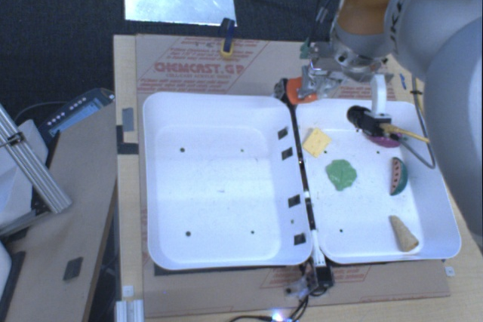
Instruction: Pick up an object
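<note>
At the far left corner of the right bin (362,219), the tool (310,85) hangs just above the rim, beside the divide between the two bins. Its state, wide or narrow, cannot be told from this angle, and nothing is seen held in it. A small orange object (289,91) sits at the rim just beside the tool on the camera's left; contact between them cannot be confirmed. Inside the right bin, a yellow square piece (316,141) lies near the divide, with a green lump (341,174) just toward the camera from it. A watermelon slice (398,176) lies near the right wall, a tan cone (404,233) near the front right corner, and a purple piece (388,140), partly hidden, toward the far right. The left bin (219,185) adjoins on the bench, both resting on a cardboard sheet (196,65).
</note>
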`<state>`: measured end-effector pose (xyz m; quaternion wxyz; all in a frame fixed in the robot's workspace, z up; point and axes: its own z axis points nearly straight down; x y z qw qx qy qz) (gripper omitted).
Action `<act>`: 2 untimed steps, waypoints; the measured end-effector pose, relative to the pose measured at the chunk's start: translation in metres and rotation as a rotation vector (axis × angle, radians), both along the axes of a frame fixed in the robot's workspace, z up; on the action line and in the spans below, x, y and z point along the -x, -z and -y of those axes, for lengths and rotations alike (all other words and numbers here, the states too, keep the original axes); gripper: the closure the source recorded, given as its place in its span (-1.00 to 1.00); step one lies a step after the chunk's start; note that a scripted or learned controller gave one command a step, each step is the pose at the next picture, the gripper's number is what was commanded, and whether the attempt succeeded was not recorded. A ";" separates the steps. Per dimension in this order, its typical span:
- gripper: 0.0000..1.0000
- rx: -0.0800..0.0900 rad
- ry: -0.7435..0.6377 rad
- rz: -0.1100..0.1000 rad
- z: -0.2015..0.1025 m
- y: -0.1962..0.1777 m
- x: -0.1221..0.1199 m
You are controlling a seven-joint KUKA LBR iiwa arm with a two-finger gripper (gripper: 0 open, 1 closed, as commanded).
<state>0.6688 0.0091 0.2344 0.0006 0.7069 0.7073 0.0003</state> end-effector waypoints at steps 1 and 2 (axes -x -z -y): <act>1.00 0.001 0.003 0.001 0.057 0.002 0.000; 1.00 -0.001 -0.005 -0.001 0.019 0.006 0.015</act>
